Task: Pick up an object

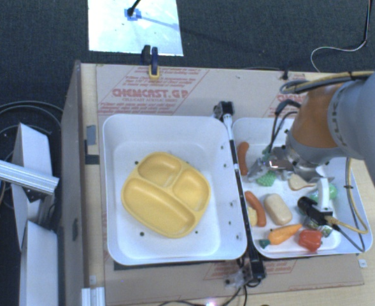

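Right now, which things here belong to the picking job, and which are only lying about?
For the job:
gripper, low over the right bin
green toy beside it
sausage
potato
carrot
red pepper

Lying about:
yellow tray in the left bin
clamp

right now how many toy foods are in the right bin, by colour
red or orange: 4, sausage, sausage, carrot, pepper
tan: 2, potato, flat piece
green: 1
yellow: 1
total: 8
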Action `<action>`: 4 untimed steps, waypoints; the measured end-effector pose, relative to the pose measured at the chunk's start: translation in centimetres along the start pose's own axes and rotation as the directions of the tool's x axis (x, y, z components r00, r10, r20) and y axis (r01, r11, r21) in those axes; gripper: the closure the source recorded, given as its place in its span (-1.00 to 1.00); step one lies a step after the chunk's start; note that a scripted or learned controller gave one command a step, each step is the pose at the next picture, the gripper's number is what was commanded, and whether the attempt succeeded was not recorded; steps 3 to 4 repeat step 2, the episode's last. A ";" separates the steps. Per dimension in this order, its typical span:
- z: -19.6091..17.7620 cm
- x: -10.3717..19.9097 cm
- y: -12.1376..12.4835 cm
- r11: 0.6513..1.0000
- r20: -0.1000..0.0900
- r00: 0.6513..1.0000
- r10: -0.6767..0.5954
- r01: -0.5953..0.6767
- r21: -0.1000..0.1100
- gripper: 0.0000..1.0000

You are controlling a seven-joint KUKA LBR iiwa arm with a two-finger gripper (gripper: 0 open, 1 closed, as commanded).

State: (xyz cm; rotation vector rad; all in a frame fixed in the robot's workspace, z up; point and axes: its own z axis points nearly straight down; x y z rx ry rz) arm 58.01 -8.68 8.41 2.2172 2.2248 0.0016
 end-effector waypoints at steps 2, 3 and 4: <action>-11.2 6.5 -4.7 1.000 -0.001 1.000 -0.001 0.001 -0.003 1.00; -11.2 6.5 -4.7 1.000 -0.001 1.000 -0.001 0.001 -0.003 1.00; -11.2 6.5 -4.7 1.000 -0.001 1.000 -0.001 0.001 -0.003 1.00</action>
